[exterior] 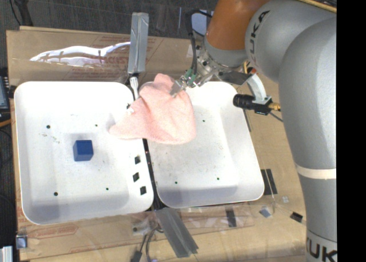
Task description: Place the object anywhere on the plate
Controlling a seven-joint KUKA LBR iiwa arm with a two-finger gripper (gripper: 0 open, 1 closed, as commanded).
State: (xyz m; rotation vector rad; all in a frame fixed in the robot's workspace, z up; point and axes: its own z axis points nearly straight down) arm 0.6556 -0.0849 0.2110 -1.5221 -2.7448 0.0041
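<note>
A pink cloth point(163, 115) hangs across the divide between the two bins, its lower folds resting on the left bin's right rim and on the right bin's floor. Its top corner rises to a peak between the fingers of my gripper point(180, 86), which is shut on it at the back of the right bin point(229, 163). A small blue cube point(83, 150) sits on the floor of the left bin point(34, 192), well to the left of the gripper.
The grey arm with its orange band point(234, 20) fills the upper right and hangs over the right bin's back edge. A grey bar point(137, 43) stands behind the bins. Tape strips and clips point(171, 232) lie at the front.
</note>
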